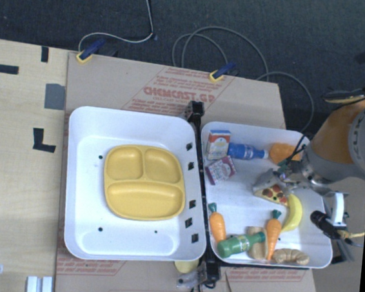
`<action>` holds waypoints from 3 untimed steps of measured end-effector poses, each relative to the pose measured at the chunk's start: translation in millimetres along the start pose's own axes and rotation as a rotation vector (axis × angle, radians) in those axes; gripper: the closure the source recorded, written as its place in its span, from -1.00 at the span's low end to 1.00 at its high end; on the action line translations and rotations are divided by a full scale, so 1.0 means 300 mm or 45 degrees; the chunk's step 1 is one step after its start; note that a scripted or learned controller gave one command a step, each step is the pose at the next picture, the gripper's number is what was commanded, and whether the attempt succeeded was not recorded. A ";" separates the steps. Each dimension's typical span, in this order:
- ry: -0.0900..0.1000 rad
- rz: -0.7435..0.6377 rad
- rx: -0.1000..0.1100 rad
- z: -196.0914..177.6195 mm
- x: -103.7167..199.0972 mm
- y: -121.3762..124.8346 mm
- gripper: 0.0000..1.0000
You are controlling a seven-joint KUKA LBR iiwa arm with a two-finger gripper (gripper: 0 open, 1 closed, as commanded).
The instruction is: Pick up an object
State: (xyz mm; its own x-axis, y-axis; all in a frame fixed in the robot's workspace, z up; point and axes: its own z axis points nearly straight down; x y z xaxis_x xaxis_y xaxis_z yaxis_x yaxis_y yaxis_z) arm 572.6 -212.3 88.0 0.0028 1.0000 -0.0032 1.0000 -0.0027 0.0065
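- Pincer (281, 180) sat low in the right bin (255, 133), at its right side, directly over a pizza-slice toy (273, 194); whether it was spread or closed could not be told from this slanted view, nor whether it touched the slice.
- Pizza-slice toy lay just below and slightly left of the pincer, its long axis running left to right, with a yellow banana (294, 212) just beside it on the right.
- An orange fruit (282, 151) sat just above the pincer, near the blue bottle (246, 153).
- Judged from this, the slice was the nearest target, needing only a short descent.
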 end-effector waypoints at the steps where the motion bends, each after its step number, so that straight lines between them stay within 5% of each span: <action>1: -0.001 -0.003 0.001 -0.031 0.004 0.007 1.00; 2: 0.005 -0.015 0.016 -0.066 0.292 0.177 1.00; 3: 0.007 -0.014 -0.001 -0.371 0.523 0.205 1.00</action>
